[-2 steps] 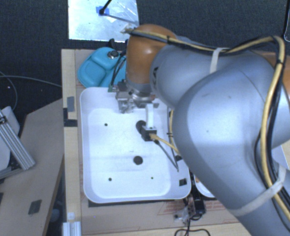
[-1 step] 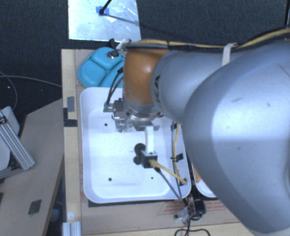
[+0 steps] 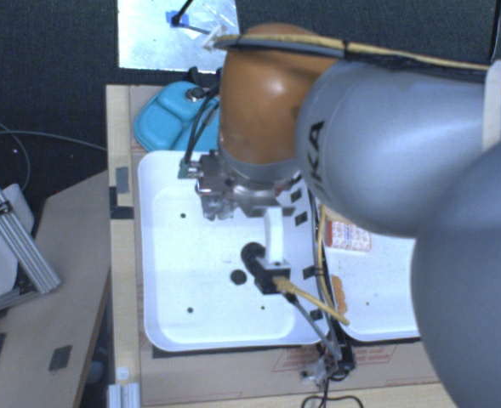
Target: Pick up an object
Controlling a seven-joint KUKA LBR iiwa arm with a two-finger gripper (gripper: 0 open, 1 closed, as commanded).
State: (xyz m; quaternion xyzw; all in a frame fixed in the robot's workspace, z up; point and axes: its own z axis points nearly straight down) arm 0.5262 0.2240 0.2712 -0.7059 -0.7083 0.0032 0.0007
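**Camera view: arm low over the left bin, grip hidden from sight**

Looking down on the bench [image 3: 122, 270], I see the grey arm [image 3: 403, 126] come in from the right and take up most of the scene. Its orange band [image 3: 263, 92] leans over the far half of the left bin [image 3: 161, 253]. Under that band the gripper [image 3: 216, 201] points down toward the bin's white floor, close to the far rim. The wrist covers it from this angle, so I cannot tell whether its jaws are apart or together.

A light blue plastic object [image 3: 167, 116] lies just beyond the far-left corner of the left bin, up against the rim. Its right side is hidden behind the orange band. It is near the gripper but apart from it.

In the right bin [image 3: 378, 313], a red-and-white printed packet [image 3: 350, 236] lies flat near the left wall, partly under the arm. Closer to the front sits an orange-brown piece [image 3: 338, 291], too covered to name.

A few small dark spots [image 3: 238, 277] dot the left bin's floor. I cannot make out whether they are holes or small things.

Behind the bench, a crinkled silvery sheet [image 3: 178, 24] lies against the dark backing.
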